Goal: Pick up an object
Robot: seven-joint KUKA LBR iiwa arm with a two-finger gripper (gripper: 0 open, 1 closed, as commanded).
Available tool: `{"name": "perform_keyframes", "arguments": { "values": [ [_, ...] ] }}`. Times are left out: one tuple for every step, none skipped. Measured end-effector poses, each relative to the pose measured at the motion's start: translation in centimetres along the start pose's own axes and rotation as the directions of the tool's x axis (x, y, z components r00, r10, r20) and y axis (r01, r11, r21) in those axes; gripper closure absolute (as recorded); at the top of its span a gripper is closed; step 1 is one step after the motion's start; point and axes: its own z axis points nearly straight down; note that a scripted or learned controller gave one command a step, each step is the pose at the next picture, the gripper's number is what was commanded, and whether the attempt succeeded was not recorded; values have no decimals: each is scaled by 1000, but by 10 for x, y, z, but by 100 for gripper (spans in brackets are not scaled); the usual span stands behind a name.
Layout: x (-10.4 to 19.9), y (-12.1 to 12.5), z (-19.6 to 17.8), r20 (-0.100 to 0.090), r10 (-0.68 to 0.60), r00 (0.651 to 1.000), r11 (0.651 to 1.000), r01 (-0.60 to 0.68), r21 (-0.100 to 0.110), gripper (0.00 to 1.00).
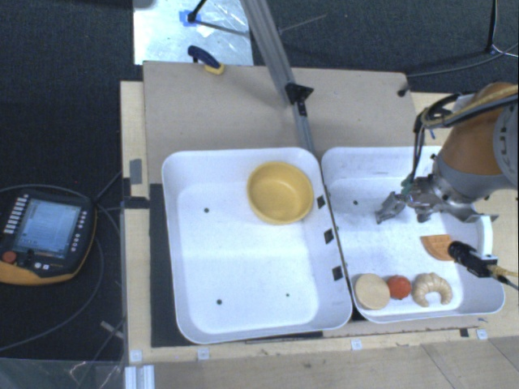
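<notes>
My gripper (pixel 388 211) hangs over the bare middle of the right bin (pixel 369 173), reaching in from the right on the grey arm with its orange band (pixel 478 148). Nothing shows in it. Along that bin's front edge lie a round tan bun (pixel 373 291), a small red tomato (pixel 398 287) and a croissant (pixel 432 288). An orange wedge (pixel 437 246) lies by the right wall, partly under the arm's black fitting. A yellow bowl (pixel 280 191) sits at the back of the left bin (pixel 243 290).
A slanted metal pole (pixel 272 47) crosses the brown board (pixel 227 108) behind the bins. A blue and yellow clamp (pixel 204 57) lies at the board's back left. A teach pendant (pixel 45 237) rests on the floor to the left.
</notes>
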Motion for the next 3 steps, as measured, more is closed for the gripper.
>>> {"name": "perform_keyframes", "arguments": {
  "values": [
    [0,1,-13,1,0,1000,1000,0,-5,100],
    [1,-4,-74,2,0,1000,1000,0,-9,100],
    [1,-3,-127,1,-1,1000,1000,1,-8,100]
  ]
}}
